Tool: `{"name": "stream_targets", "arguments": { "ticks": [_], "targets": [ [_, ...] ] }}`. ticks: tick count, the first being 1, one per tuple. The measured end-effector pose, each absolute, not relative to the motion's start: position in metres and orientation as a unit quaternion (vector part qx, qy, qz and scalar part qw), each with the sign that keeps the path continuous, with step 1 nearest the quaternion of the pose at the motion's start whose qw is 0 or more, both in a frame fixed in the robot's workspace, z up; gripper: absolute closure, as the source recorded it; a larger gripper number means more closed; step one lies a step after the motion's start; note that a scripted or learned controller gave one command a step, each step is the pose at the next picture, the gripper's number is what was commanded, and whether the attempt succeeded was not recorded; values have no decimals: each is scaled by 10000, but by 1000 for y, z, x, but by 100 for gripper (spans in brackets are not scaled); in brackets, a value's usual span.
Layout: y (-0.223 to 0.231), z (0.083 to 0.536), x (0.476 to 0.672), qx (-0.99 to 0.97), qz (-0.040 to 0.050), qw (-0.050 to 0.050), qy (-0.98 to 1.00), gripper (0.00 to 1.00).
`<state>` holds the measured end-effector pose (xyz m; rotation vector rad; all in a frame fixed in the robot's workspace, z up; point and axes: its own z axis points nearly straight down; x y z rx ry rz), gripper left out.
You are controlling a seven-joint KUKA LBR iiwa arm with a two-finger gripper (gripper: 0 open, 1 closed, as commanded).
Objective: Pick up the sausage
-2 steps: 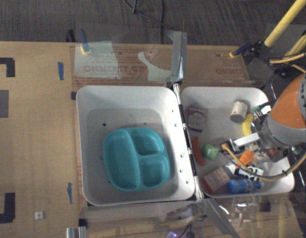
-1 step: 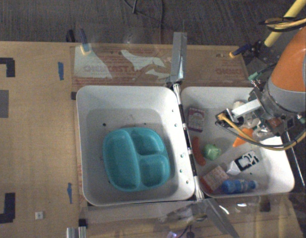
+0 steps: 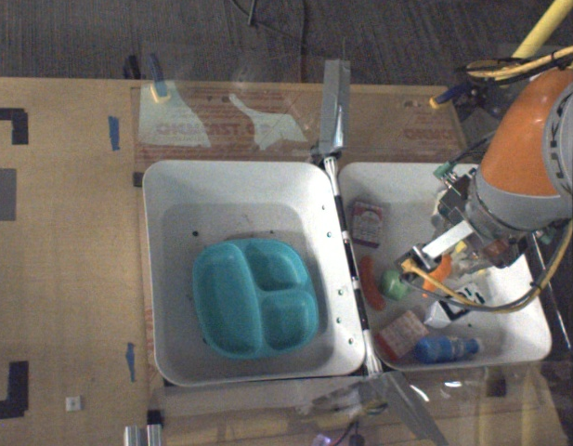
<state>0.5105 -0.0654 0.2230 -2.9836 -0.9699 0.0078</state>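
Note:
The sausage is a small red elongated piece lying in the right bin, close to its left wall. My gripper hangs over the middle right of that bin, well to the right of the sausage and apart from it. A green piece and an orange piece lie between the sausage and the gripper. The arm and wrist hide part of the bin floor beneath them.
The right bin also holds a red and white packet, a brown box, a blue bottle and a white item. A teal divided plate lies in the left bin.

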Motion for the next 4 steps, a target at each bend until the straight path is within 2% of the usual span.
{"name": "stream_targets", "arguments": {
  "ticks": [1,2,3,4],
  "targets": [
    [-107,306,515,-9799,9,-1,-1997,100],
    [-149,258,488,-9949,29,19,-1008,100],
    [-71,241,479,-9929,28,16,-1189,100],
    [3,240,479,-9948,27,15,-1017,100]
  ]
}}
